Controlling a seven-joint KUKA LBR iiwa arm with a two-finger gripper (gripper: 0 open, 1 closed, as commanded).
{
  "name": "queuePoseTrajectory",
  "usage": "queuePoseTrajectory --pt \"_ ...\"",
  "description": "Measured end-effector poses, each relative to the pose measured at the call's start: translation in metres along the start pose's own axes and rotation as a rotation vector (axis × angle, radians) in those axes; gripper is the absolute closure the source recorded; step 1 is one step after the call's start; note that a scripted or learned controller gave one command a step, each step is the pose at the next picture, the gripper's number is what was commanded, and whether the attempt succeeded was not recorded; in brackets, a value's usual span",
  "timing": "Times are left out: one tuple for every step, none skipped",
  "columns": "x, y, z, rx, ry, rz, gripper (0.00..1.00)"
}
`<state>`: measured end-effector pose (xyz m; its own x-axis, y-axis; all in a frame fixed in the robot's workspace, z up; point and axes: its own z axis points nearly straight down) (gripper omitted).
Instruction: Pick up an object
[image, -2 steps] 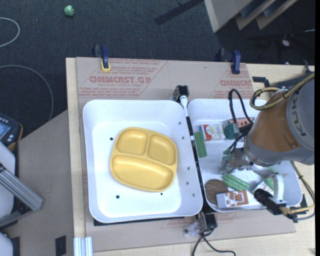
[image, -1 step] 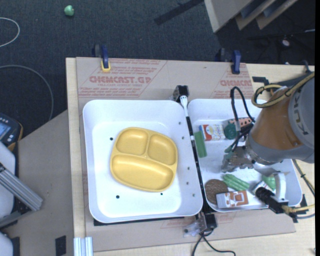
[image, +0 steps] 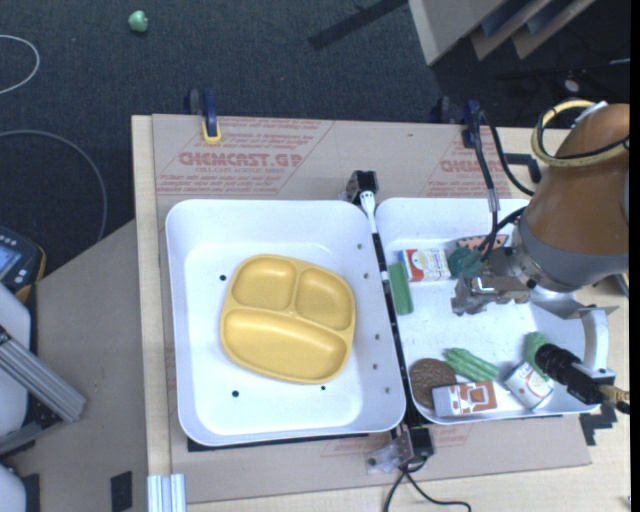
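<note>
Camera view: tool (image: 478, 296) hung low over the right bin (image: 440, 215), near its middle; how far open, cannot tell, nothing visibly held. Left bin (image: 190, 330) carried a yellow tray (image: 288, 317). Candidate: green block (image: 401, 286) by the right bin's left wall. Judged light, stiff; best gripped across its narrow sides. Brown disc (image: 432, 375) sat near the front edge.
</note>
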<state>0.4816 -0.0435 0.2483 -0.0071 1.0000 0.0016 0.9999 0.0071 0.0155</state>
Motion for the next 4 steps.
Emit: queuePoseTrajectory --pt "0.058 0.008 -0.031 0.01 0.0 -0.001 1.0" --pt "0.102 0.002 -0.149 0.001 0.003 0.0 1.0" --pt "0.112 0.002 -0.168 0.01 -0.001 0.005 1.0" --pt "0.112 0.002 -0.177 0.009 -0.002 0.005 1.0"
